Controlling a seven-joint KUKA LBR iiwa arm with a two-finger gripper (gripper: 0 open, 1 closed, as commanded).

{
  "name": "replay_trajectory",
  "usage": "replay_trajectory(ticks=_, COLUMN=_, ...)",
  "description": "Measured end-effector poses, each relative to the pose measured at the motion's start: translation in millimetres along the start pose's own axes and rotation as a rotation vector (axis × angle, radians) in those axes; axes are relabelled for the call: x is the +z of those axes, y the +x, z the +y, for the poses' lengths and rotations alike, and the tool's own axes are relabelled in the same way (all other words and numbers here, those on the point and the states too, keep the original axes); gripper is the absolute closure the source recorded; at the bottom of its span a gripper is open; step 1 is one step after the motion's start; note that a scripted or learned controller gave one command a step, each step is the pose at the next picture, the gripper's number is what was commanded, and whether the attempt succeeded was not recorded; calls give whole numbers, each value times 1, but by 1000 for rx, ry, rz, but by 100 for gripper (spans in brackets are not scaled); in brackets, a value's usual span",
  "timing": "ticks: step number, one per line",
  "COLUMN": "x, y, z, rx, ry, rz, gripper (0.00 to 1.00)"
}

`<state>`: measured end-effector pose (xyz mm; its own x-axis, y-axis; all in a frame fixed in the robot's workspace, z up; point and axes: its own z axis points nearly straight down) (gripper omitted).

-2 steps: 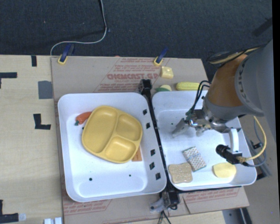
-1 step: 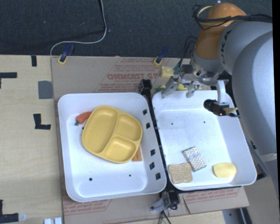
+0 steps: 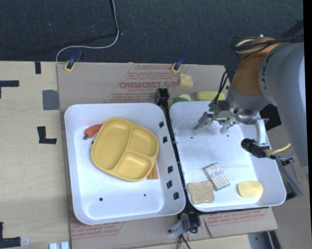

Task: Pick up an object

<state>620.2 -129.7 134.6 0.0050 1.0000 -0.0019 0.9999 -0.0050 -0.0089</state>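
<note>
My gripper (image 3: pixel 213 123) hangs over the far part of the right bin (image 3: pixel 198 161), its two grey fingers spread apart with nothing between them. Near the front of that bin lie a toast-like slice (image 3: pixel 201 192), a small patterned white packet (image 3: pixel 216 176) and a pale yellow lump (image 3: pixel 249 189). A yellow divided plate (image 3: pixel 125 148) rests in the left bin (image 3: pixel 118 209). An orange carrot-like piece (image 3: pixel 92 131) pokes out at the plate's far left edge, and another orange bit (image 3: pixel 153 172) shows at its near right edge.
Behind the right bin, on the cardboard, sit a yellow block (image 3: pixel 185 80), a green-and-white item (image 3: pixel 182 98) and a yellow corn-like piece (image 3: pixel 208 95). A black clip (image 3: pixel 162 97) stands at the divider between bins. The arm's body (image 3: pixel 277 86) fills the right side.
</note>
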Motion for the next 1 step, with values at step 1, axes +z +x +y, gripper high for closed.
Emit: replay_trajectory(ticks=1, x=52, y=35, z=4, rx=-8, ry=-9, rz=0, gripper=0)
